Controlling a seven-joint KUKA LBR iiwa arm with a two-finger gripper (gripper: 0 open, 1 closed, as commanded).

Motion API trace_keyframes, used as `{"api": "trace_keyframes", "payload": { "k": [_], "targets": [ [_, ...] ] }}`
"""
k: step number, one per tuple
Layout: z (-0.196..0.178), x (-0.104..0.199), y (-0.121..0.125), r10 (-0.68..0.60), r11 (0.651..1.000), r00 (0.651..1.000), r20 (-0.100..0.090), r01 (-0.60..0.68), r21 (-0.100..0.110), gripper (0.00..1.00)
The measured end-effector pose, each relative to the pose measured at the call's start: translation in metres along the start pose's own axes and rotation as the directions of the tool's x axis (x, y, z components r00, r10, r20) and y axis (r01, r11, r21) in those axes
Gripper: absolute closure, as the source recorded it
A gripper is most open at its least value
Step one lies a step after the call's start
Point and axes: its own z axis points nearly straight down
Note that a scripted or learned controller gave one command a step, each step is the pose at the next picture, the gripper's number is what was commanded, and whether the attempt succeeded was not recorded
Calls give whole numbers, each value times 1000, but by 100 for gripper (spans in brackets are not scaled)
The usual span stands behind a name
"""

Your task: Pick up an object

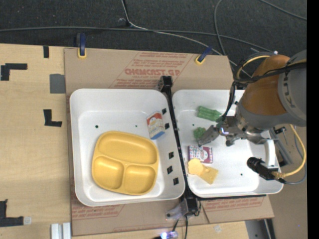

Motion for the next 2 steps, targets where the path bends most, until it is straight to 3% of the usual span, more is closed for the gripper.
{"api": "trace_keyframes", "payload": {
  "k": [1, 2],
  "targets": [
    [63, 3, -8, 0, 1000, 1000, -1, 0, 2, 0],
    [74, 5, -5, -2, 1000, 1000, -4, 2, -11, 0]
  ]
}}
